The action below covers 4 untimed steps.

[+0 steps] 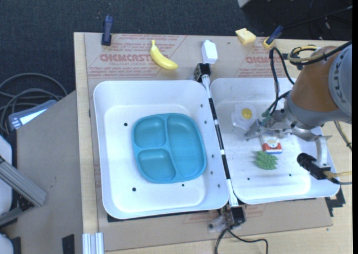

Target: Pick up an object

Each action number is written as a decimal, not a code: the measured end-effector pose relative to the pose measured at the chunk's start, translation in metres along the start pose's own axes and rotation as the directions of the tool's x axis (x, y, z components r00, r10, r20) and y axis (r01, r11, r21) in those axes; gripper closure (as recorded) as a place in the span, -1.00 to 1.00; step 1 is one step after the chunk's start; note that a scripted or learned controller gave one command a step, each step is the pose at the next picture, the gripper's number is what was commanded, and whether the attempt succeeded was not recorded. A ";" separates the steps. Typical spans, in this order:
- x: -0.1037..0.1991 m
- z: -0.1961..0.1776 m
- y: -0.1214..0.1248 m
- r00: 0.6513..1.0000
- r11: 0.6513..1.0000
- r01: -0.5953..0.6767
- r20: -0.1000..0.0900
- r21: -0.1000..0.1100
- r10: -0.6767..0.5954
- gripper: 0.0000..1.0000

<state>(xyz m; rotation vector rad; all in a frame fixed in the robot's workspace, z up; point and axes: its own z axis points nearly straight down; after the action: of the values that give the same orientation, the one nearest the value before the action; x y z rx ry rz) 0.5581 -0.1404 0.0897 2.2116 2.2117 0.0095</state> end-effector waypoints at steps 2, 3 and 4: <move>0.020 -0.001 -0.073 1.000 1.000 0.000 0.003 -0.007 0.000 -1.00; 0.018 -0.012 -0.073 1.000 1.000 -0.003 0.005 -0.008 0.003 1.00; 0.018 -0.011 -0.074 1.000 1.000 -0.003 0.005 -0.006 0.003 -1.00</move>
<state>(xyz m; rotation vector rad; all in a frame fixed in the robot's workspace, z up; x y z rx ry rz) 0.4843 -0.1221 0.0997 2.2091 2.2031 0.0112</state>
